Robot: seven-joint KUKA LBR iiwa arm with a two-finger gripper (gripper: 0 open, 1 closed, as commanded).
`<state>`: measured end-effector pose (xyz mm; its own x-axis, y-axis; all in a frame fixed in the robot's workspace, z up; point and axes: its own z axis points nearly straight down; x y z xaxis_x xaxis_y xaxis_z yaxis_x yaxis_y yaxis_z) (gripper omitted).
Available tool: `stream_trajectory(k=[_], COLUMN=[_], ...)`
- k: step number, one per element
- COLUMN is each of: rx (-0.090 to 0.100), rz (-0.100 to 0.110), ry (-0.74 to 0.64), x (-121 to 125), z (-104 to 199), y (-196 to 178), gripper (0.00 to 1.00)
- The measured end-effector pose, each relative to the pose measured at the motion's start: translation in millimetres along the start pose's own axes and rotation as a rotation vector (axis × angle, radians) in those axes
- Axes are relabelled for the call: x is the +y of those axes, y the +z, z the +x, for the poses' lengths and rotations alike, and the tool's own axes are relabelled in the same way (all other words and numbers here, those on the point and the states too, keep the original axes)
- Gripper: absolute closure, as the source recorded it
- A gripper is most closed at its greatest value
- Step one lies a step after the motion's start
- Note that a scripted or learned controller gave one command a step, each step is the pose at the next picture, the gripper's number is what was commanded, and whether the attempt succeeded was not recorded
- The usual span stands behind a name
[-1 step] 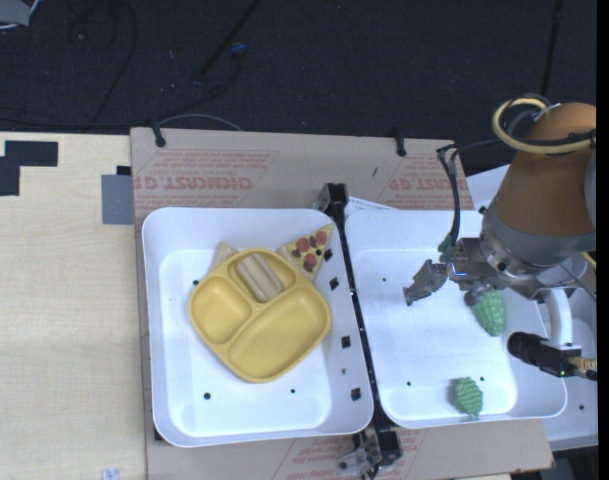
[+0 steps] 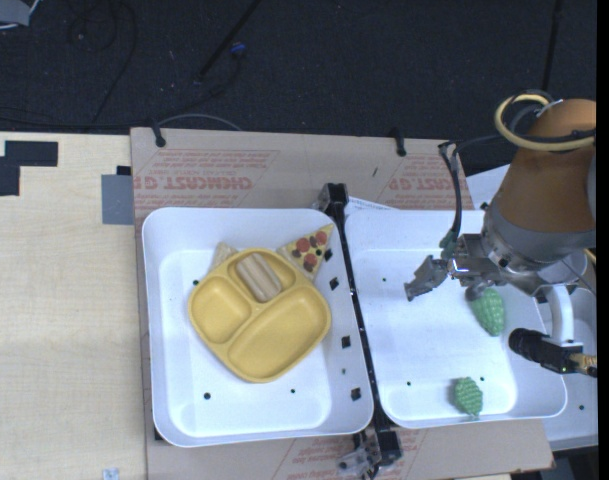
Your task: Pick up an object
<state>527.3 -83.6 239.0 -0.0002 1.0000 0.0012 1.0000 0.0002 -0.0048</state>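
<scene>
Looking down from the fixed camera above the worktop (image 2: 54,298): the grey arm with its orange band (image 2: 549,173) reaches in from the right, and the end effector (image 2: 429,276) hangs over the right-hand shallow white bin (image 2: 404,368), in that bin's upper middle. Its dark fingers (image 2: 421,286) point left and down, and whether they stand wide or narrow I cannot tell from this slant; nothing is visible between them.

Just to the right of the end effector, tucked close under the wrist, lies a pale green knobbly oblong object (image 2: 489,311) on the bin floor. Below and to the right, near the bin's lower edge, sits a smaller green bumpy lump (image 2: 468,396), well apart from the fingers.

Well off to the left of the end effector, past the black divider (image 2: 346,298) where the two bins meet, the left-hand white bin (image 2: 174,388) carries a yellow plastic compartment tray (image 2: 259,318), tilted. A tan ridged piece like a biscuit (image 2: 256,276) rests in the tray's upper compartment. Beside the tray's upper right corner, nearer the divider, lies a toy pizza slice with red spots (image 2: 311,248).

Both bins sit on a brown printed cardboard sheet (image 2: 244,173).
</scene>
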Motion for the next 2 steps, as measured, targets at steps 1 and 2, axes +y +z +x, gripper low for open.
stream_trajectory(k=[1, 2], rx=[0.000, 0.001], rz=[0.004, 0.004], ry=[0.001, 0.001], x=[6.1, 4.0], z=[-4.4, -12.8], y=[47.9, 96.7], gripper=[0.00, 0.00])
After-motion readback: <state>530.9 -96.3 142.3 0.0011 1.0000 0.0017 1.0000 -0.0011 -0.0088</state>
